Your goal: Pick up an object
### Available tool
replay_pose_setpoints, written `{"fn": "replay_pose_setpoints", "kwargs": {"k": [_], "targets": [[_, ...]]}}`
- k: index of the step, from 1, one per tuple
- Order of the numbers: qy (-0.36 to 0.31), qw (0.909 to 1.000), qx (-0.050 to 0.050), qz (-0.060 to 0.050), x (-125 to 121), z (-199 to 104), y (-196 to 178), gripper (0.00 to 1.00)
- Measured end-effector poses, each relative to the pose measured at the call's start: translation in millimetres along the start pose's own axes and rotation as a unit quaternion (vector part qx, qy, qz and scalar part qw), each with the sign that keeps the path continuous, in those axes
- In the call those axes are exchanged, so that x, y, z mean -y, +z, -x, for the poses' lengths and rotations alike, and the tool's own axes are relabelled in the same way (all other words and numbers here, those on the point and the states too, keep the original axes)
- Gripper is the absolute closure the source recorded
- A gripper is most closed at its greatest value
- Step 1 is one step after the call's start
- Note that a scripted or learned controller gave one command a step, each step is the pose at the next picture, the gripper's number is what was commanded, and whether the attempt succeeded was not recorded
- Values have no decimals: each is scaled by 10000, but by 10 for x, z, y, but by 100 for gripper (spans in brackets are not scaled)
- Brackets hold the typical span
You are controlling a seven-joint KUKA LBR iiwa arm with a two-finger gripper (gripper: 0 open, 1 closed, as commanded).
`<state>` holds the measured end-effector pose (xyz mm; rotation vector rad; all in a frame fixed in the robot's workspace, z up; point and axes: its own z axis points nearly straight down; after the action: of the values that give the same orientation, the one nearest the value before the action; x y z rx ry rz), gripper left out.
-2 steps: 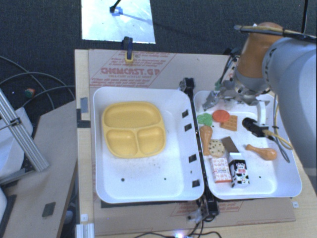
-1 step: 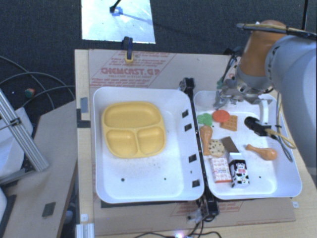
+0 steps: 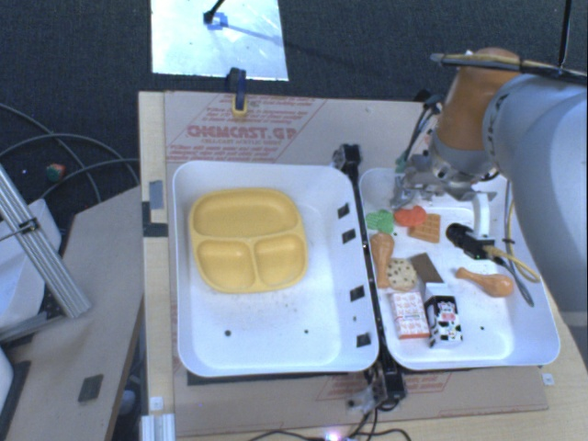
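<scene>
White carton: small black-and-white cow-print box (image 3: 445, 321) at near edge of right white bin (image 3: 533, 333), landmark for the rest
Pink box: small pink-and-white packet (image 3: 410, 314) touching carton's left side
Cookie: round tan chocolate-chip biscuit (image 3: 401, 274) just beyond packet, beside brown flat bar (image 3: 425, 267)
Drumstick: tan plastic chicken leg (image 3: 486, 282) right of carton, farther back
Cone: orange ice-cream cone toy (image 3: 381, 252) left of cookie, beyond carton
Far cluster: green leafy piece (image 3: 378, 220), red round piece (image 3: 411, 216), orange waffle square (image 3: 425, 228), well beyond carton
Gripper: two-finger tool (image 3: 424, 189) low over far cluster; opening cannot tell, nothing visibly held
Yellow tray: divided plastic plate (image 3: 248, 238) in left white bin (image 3: 197, 338)
Risk: cluster packed tight, so fingers may land between pieces, nudge them, close on nothing
</scene>
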<state>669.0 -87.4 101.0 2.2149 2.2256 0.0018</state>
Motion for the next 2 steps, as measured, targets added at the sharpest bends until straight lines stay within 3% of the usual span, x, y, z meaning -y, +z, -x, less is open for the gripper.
{"fn": "replay_pose_setpoints", "kwargs": {"k": [1, 2], "targets": [[-34, 10000, -19, 14, 488, -960, -890, 100], [-20, 10000, -11, 11, 256, -1447, -841, 100]]}}
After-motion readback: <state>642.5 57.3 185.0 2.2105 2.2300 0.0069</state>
